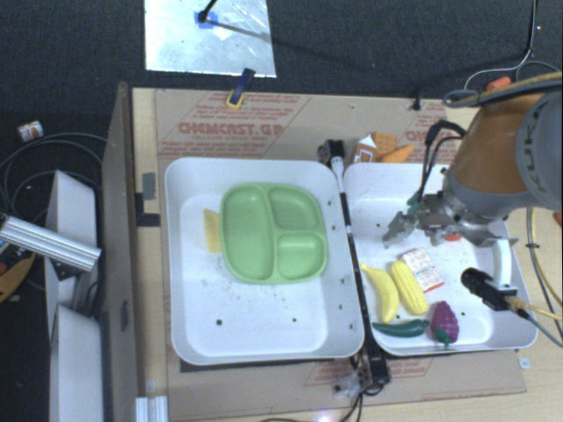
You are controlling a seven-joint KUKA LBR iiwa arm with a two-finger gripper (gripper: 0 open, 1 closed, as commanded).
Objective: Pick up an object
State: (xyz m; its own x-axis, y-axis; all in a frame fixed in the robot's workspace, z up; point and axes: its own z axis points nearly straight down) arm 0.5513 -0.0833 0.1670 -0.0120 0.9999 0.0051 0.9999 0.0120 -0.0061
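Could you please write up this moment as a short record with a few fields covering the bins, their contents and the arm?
left bin: holds a green divided plate with a yellow piece at its left edge
right bin: banana, corn cob, small card, green pepper, purple item
arm: reaching over the right bin
tool: above the bin floor, apart from the food items
tool contents: nothing seen between its fingers

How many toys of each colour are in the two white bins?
Yellow: 3, banana, corn, yellow piece beside the plate
Green: 2, divided plate, green pepper
Purple: 1, purple vegetable
Red and white: 1, small carton
Total: 7
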